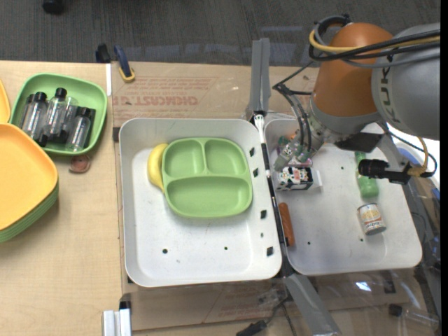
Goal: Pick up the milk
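Milk carton lies on its side at the right bin's left edge, gripper just above; jaw state unclear. Descend squarely, straddling its narrow sides, avoiding the bin wall.

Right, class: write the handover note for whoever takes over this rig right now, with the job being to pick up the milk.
Gripper: low over the right bin's upper left corner, just above the milk carton; finger state cannot be made out.
Milk carton: lying on its side on the right bin's floor, not lifted.
Nearby: small can, green bottle, orange stick at the left wall.
Left bin: green divided plate.
Done: approach.
Left: grasp and lift.
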Motion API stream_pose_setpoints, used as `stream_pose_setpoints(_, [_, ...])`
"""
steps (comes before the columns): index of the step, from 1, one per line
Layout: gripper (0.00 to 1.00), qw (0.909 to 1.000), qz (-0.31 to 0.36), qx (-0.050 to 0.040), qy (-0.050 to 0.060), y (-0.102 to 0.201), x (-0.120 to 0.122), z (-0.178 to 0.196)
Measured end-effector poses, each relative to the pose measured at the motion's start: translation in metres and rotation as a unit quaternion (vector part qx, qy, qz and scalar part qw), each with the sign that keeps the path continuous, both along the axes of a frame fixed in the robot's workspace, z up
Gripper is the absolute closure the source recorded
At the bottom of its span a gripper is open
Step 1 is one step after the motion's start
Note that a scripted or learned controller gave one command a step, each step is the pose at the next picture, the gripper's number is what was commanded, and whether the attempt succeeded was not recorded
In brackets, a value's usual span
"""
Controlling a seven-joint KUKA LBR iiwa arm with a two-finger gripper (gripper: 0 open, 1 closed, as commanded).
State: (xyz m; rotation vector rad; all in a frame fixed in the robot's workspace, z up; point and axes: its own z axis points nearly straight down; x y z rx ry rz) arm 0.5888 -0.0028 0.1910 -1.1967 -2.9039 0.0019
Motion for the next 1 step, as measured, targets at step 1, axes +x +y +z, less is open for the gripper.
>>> stream_pose_setpoints(1, [1.00, 0.9702, -0.242, -0.0012, -0.001, -0.0021, 0.0348, 0.0376])
